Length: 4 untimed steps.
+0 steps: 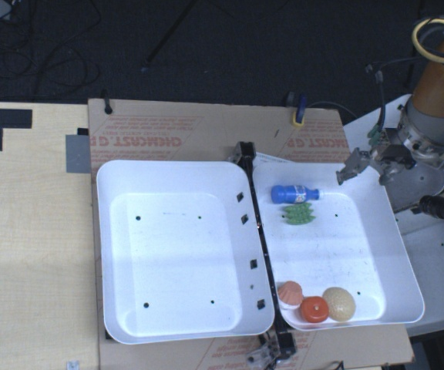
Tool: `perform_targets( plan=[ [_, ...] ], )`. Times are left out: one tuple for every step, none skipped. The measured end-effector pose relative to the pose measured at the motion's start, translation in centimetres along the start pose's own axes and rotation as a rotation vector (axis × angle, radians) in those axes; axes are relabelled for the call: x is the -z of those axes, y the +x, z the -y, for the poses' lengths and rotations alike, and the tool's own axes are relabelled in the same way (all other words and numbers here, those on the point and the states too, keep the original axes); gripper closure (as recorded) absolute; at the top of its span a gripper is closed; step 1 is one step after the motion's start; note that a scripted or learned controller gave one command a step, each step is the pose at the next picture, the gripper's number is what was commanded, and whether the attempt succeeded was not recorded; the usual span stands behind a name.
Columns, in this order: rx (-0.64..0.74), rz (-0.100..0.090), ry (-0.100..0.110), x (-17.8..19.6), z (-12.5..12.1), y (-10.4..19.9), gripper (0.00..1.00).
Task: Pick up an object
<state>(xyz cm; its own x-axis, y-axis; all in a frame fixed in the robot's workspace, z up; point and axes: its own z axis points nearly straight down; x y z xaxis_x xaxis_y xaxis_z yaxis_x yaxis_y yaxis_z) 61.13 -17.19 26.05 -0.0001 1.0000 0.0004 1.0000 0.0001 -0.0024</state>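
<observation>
The blue bottle (294,194) lies in the right bin (391,245), near its far rim, a green toy (299,214) just beside it. The gripper (368,163) hovers over that rim, fingers spread, holding nothing (a descent here could strike the rim).

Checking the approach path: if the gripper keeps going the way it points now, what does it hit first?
The gripper points left and down over the right bin. First in line is probably the blue bottle, with the green toy just beyond. Depth is unclear.
</observation>
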Motion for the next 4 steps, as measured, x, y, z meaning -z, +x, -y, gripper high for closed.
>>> perform_targets(
  plan=[
    [-0.004, 0.007, -0.018, 19.4, 7.7, -3.1, 0.00],
    [-0.001, 0.003, -0.007, 28.1, 11.8, -4.2, 0.00],
    [0.003, 0.001, 0.001, 28.5, 11.6, -4.1, 1.00],
    [-0.001, -0.001, 0.001, 27.2, 13.7, -4.1, 1.00]
  ],
)
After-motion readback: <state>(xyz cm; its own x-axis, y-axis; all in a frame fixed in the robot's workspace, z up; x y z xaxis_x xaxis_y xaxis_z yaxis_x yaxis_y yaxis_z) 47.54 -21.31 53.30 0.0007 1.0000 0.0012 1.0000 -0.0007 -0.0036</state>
